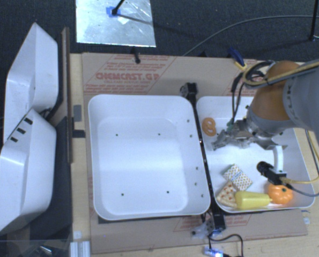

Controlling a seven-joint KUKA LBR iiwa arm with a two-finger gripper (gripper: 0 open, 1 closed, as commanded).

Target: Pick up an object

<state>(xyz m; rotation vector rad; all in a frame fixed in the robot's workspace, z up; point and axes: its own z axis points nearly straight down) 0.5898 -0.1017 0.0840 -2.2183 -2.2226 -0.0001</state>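
My gripper (222, 140) is low over the left part of the right bin (223, 99), the grey arm (288, 103) reaching in from the right. A small orange ring-shaped piece (208, 126) lies just up and left of it, apart from it. Toward the bin's front lie a checkered white packet (237, 176), a tan cracker-like wedge (227, 195), a yellow oblong object (251, 199) and an orange fruit (280, 194). I see nothing held in the gripper.
The left bin (148, 98) sits beside the right one, separated by a black divider (201, 143). A black cylindrical part (267, 171) and cables hang off the arm over the right bin. White covers (28, 127) lie at far left.
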